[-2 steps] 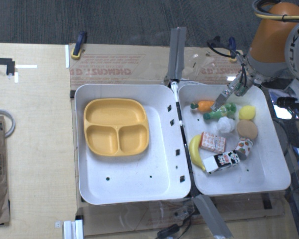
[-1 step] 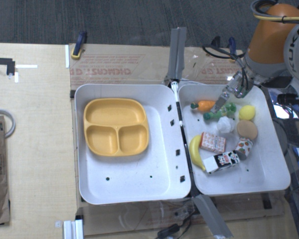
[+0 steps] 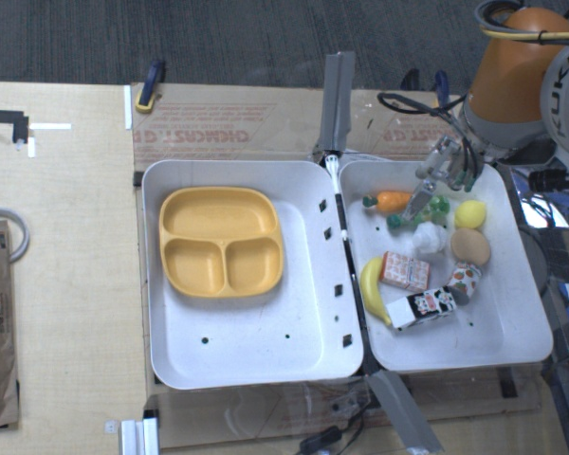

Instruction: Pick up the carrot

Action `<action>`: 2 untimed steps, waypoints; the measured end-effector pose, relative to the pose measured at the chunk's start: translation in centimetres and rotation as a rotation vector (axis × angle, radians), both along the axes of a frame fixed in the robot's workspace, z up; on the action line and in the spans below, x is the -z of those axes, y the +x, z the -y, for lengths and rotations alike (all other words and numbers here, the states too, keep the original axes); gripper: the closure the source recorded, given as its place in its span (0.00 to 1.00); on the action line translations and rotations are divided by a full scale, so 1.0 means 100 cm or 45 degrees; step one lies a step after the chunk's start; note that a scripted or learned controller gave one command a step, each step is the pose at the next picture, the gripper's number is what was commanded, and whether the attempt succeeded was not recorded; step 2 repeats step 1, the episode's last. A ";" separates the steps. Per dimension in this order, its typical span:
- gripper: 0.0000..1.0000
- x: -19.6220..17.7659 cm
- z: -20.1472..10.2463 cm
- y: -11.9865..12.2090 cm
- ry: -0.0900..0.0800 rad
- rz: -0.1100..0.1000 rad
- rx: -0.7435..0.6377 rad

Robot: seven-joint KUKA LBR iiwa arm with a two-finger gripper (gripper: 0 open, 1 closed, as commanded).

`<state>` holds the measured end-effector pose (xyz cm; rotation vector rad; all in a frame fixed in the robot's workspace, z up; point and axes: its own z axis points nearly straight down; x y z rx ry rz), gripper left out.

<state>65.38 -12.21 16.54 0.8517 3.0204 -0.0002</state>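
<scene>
The carrot (image 3: 392,200) is a short orange toy with a green leafy tip at its left end, smooth and plastic-looking, lying on its side near the back of the right bin (image 3: 512,344). It sits just left of the hand (image 3: 419,203), whose slim metal fingers point down and leftward into the bin; nothing shows between them, and I cannot tell how far apart they stand.

Right at the fingertips lies a dark green knobbly piece (image 3: 401,222), with more green (image 3: 440,208) on the hand's other side, and just below that a crumpled white lump (image 3: 428,240). To the right of the hand sit a round yellow lemon (image 3: 470,215) and, below it, a smooth tan egg (image 3: 470,247). Further down from the hand lie a small red-and-white carton (image 3: 405,271), a curved yellow banana (image 3: 373,290), a black-and-white printed box (image 3: 429,305) and a small patterned can (image 3: 463,281), all crowded close together.

Far left of the hand, the left bin (image 3: 175,349) holds a matte yellow plate (image 3: 222,241) with three compartments and rounded corners. Both bins are shallow, glossy white and rounded at the corners, resting on a table (image 3: 57,207) of pale wood. The arm (image 3: 523,60) above the hand wears an orange shell.
</scene>
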 end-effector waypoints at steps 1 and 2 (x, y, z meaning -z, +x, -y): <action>0.00 0.024 0.008 -0.002 0.001 -0.001 0.016; 0.00 0.024 0.008 -0.002 0.001 -0.001 0.016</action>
